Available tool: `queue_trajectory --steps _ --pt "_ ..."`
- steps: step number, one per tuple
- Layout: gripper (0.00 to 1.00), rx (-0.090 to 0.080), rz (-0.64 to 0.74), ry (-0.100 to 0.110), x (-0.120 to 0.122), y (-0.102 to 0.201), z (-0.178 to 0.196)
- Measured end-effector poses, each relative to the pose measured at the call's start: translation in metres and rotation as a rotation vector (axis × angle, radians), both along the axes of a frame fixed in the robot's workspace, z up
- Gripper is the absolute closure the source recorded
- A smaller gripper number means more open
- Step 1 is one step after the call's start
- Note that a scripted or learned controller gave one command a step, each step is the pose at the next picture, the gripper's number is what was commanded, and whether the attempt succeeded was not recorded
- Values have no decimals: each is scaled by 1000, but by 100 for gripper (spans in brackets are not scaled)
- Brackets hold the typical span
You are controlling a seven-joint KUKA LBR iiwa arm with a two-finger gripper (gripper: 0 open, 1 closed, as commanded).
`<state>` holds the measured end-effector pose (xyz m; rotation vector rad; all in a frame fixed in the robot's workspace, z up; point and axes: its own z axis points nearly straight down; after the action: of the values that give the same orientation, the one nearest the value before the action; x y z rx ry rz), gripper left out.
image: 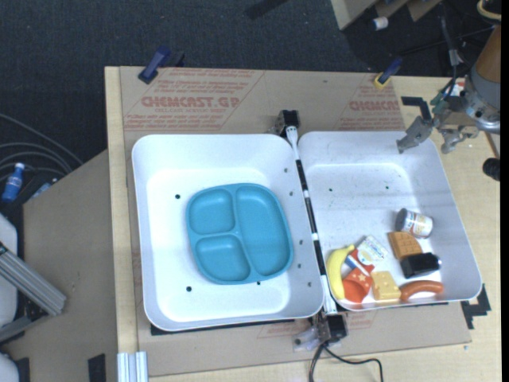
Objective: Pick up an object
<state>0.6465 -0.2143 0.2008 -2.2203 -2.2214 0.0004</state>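
Observation:
Small toy foods lie bunched in the near right corner of the right bin (358,173): a yellow banana (337,267), a white packet (371,252), a red piece (355,287), a tan block (386,286), a brown cracker (404,245), a black block (420,263), an orange sausage (421,291) and a small grey can (415,223) on its side. My gripper (433,137) hangs over the bin's far right corner, well behind the pile. It is open, with nothing between its fingers.
A blue divided plate (238,233) lies in the middle of the left bin (159,165). A black clip (288,121) sits where the two bins meet at the back. The cardboard bench (231,94) surrounds both bins.

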Motion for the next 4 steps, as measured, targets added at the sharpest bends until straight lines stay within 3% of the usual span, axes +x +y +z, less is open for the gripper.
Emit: queue_trajectory --steps 1,2,3,4 --pt "0 3 2 2 -3 5 -117" --pt "100 0 3 0 -2 4 -105" --pt "0 0 3 0 -2 4 -106" --pt "0 1 0 2 -59 30 -117"
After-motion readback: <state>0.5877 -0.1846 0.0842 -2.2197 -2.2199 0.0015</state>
